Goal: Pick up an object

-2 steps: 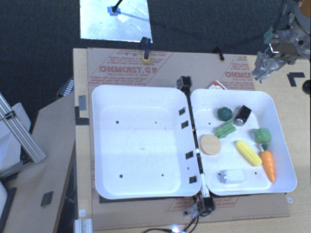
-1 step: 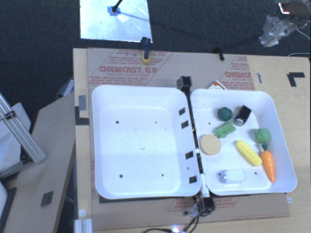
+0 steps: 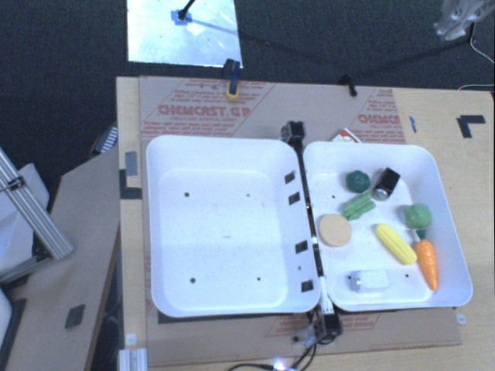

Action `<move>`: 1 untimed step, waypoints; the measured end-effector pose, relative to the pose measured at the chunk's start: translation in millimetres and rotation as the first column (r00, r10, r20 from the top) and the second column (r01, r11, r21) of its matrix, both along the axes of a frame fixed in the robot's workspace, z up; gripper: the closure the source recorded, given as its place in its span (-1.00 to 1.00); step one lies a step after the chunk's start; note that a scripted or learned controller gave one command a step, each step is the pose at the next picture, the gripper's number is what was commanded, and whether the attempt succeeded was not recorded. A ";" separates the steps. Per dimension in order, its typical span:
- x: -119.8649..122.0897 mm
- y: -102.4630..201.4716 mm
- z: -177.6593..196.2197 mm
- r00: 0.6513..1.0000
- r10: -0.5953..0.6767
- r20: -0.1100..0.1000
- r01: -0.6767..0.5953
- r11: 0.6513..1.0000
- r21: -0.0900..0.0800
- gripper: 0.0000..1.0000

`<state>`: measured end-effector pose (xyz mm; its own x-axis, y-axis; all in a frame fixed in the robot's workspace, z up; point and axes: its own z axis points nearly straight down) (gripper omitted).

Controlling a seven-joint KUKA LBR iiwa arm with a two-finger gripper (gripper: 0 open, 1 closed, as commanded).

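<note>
The right bin [image 3: 452, 230] holds several small objects. Among them are a dark green ball [image 3: 357, 181], a black can [image 3: 386, 183] and a green pickle-like piece [image 3: 358, 205]. Further in lie a tan disc [image 3: 336, 230], a yellow corn cob [image 3: 396, 243], a green broccoli-like piece [image 3: 418, 216], an orange carrot [image 3: 427, 264] and a white block [image 3: 369, 281]. My gripper [image 3: 462, 8] is a pale grey blur at the top right corner, beyond the bench's far edge and well away from both bins, with nothing seen in it.
The left bin [image 3: 155, 207] sits beside the right one, joined by a seam with black clips [image 3: 303, 207]. A shiny metal sheet [image 3: 184, 20] lies beyond the bench. A yellow and blue clamp [image 3: 231, 79] stands at the far edge. An aluminium rail [image 3: 27, 207] juts in at left.
</note>
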<state>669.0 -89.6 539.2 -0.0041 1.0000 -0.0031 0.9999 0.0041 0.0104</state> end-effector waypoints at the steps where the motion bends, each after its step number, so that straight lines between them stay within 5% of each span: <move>1: -43.2 16.9 -125.6 1.000 -0.003 -0.023 0.003 1.000 0.005 1.00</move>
